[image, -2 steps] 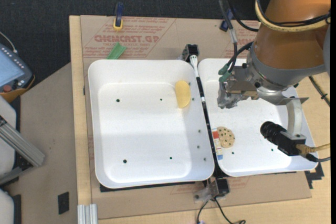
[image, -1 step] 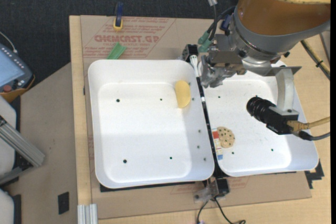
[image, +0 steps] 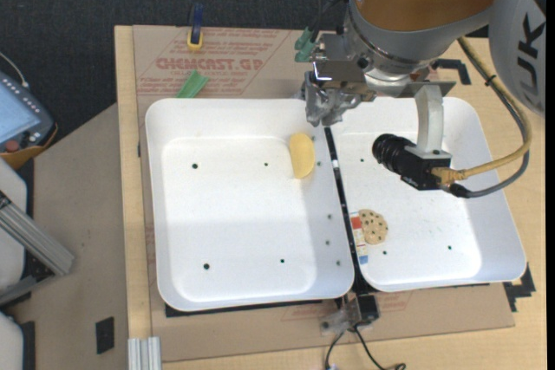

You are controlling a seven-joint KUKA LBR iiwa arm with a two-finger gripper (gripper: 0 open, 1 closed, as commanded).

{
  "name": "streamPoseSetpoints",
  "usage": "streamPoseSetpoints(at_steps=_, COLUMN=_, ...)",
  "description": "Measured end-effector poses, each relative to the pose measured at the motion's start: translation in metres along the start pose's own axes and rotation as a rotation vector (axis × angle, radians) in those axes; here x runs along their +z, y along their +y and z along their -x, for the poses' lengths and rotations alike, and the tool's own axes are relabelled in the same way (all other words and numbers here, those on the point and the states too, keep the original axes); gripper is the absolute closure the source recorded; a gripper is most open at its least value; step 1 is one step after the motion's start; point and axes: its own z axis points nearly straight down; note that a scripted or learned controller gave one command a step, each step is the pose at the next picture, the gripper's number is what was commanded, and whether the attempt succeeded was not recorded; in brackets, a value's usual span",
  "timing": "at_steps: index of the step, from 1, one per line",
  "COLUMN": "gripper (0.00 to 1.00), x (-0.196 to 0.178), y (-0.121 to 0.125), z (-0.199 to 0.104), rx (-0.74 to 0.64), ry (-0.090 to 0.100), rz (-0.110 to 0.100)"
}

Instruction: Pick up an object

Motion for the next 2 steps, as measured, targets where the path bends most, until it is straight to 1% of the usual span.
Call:
streamPoseSetpoints(at_steps=1, gripper=1.0, x=0.109, y=-0.041, z=0.024, rx=0.006, ry=-0.004, rz=-0.019)
streamPoseSetpoints(at_steps=2, gripper=1.0, x=-0.04, y=-0.036, z=0.009, rx=-0.001, ry=0.006, rz=0.014)
